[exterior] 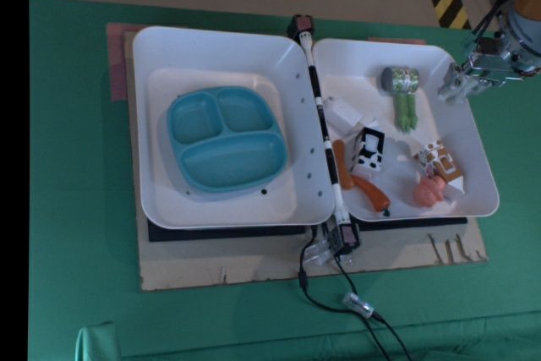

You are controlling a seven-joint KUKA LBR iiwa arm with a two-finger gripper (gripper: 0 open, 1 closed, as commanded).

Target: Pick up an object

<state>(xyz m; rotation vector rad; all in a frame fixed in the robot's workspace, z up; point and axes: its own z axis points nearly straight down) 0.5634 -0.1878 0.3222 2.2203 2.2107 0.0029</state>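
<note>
The tool hangs over the upper right edge of the right bin, at the end of the grey arm that enters from the right. Its two fingers point down and left with a visible gap between them, so it stands open and grips nothing.

Nearest to it inside the right bin lies a toy mallet with a grey-and-green head and a green handle that runs down toward the bin's middle. Below the tool, near the right wall, a small brown-and-white box sits just beside a pink soft toy. Toward the bin's centre stands a black-and-white cow-patterned block, with a white block above and to its left. Two orange carrot-shaped pieces lie at the bin's lower left, close to the divider.

The left bin holds a teal divided plate with three compartments, lying flat near its middle.

Both bins rest on a cardboard sheet on the green-covered worktop. A black cable trails from the front of the bins across the worktop.
</note>
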